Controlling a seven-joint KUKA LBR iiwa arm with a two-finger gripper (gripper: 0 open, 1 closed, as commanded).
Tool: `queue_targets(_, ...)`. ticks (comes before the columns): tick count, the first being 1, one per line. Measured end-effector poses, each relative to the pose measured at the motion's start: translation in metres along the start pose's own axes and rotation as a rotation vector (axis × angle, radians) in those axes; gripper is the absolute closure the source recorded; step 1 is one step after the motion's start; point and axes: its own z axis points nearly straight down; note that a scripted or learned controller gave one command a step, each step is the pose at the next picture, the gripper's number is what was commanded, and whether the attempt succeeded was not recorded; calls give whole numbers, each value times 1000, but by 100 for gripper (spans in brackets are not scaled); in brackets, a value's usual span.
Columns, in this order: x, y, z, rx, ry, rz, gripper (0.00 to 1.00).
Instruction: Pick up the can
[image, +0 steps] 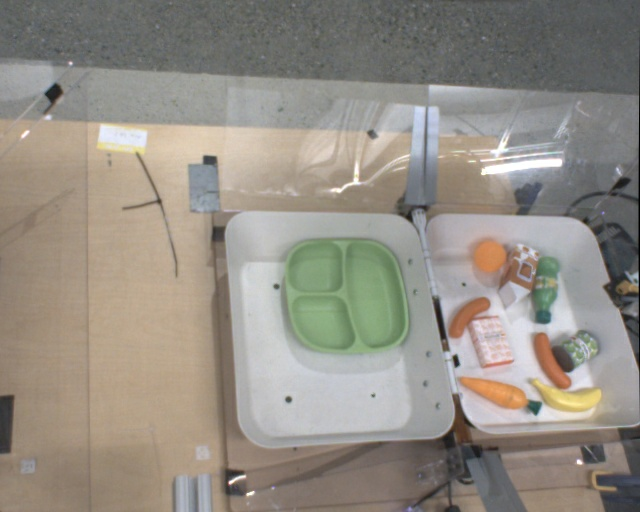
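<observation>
We find the can (579, 349) lying in the right bin (590, 240) near its right wall — between a sausage (551, 360) and a banana (567, 397). A green tray (347, 295) sits in the left bin (260, 400). The pincer's state we cannot tell.

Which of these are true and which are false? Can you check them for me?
1. The green plastic divided tray lies in the left white bin. True.
2. The small green can sits on the tray. False: it lies in the right white bin, beside the yellow banana.
3. The orange carrot lies near the right bin's front edge. True.
4. The round orange fruit touches the banana. False: they lie far apart.
</observation>
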Motion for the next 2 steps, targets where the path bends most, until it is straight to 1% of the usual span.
queue_targets(1,0,0,0,1,-1,-1,0)
queue_targets(2,-23,-50,70,4,-2,32,0)
